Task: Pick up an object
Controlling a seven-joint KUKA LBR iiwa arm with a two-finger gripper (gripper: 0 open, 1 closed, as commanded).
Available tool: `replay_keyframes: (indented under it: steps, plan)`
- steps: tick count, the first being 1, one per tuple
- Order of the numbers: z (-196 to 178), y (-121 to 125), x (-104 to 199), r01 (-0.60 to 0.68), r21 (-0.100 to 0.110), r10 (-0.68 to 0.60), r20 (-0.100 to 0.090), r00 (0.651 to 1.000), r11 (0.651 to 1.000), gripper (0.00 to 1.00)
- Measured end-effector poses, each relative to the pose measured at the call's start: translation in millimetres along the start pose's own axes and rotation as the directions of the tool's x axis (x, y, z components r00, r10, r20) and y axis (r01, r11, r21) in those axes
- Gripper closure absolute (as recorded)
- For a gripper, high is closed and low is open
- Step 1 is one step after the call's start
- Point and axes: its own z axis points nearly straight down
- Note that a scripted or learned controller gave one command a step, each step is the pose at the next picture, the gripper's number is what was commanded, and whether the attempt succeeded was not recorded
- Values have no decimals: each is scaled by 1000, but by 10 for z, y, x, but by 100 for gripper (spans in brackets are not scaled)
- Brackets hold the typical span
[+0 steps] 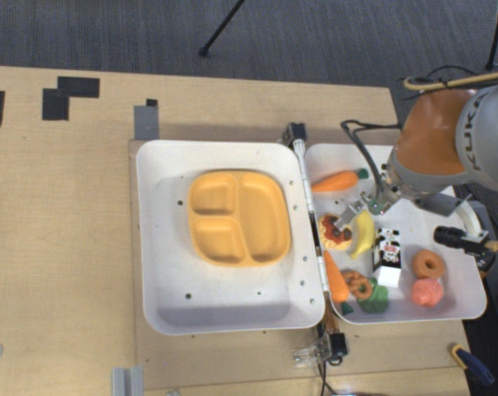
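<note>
The right bin (472,304) holds several toy foods. A carrot (335,181) lies at its far left. A yellow banana (364,234) sits in the middle, with a red pizza-like piece (335,237) beside it. My gripper (360,211) hangs low just above the banana's top end, between the carrot and the banana. The grey arm with its orange band (430,134) reaches in from the right. A black-and-white carton (388,254), a donut (429,264) and a pink fruit (427,293) lie to the right of the banana.
The left bin (175,304) holds a yellow divided plate (237,218). A second carrot (335,277), a pretzel (360,286) and a green piece (376,300) crowd the right bin's near left corner. A black cable loops over that bin's far edge.
</note>
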Motion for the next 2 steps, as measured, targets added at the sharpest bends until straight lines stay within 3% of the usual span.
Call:
replay_keyframes:
  steps: [2]
  plan:
    - [0,5,6,60,-3,-60,2,998,998,0]
